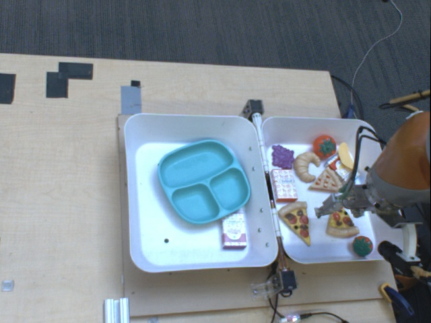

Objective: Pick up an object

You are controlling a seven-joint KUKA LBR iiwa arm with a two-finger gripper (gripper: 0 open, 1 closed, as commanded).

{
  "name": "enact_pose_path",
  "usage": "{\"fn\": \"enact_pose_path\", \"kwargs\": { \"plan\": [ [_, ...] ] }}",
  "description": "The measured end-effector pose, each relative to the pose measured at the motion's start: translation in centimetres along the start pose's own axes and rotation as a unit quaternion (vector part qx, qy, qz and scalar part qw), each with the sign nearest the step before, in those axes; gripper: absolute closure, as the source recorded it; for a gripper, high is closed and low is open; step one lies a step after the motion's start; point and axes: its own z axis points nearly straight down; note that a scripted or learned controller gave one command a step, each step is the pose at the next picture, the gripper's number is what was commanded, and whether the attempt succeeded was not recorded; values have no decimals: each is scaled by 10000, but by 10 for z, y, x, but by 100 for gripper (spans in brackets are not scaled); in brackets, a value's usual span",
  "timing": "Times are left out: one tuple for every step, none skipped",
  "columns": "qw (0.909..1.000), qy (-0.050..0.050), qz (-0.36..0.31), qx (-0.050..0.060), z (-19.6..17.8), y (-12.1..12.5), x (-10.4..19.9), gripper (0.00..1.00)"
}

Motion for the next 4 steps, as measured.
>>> {"fn": "enact_pose_path", "kwargs": {
  "plan": [
    [10000,-1,-8,-17,-11,2,0,100],
    [10000,0,-10,-16,-11,2,0,0],
    [10000,0,-19,-35,-21,3,1,100],
    [10000,1,-21,-34,-21,3,1,0]
  ]
}}
